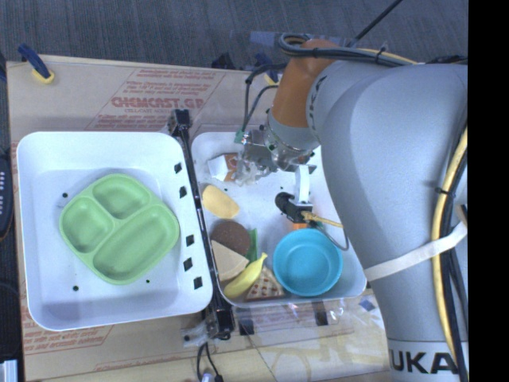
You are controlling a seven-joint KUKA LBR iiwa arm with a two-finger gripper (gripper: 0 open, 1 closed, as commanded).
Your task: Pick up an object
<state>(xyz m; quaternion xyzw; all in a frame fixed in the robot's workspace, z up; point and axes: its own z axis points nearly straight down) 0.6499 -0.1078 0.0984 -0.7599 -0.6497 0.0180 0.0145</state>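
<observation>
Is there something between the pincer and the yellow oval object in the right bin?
Nothing visible. The pincer is at the far end of the right bin; the yellow oval object lies just nearer, with bare bin floor between them.

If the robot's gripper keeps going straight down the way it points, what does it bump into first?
Probably the small white and brown object at the back of the right bin. The gripper hangs right by it, pointing down. Depth is hard to judge from above, so it might meet the bin's floor just beside it instead.

Right bin (208, 146) — far side under the arm (382, 157) — gripper (253, 164) tips blurred
</observation>
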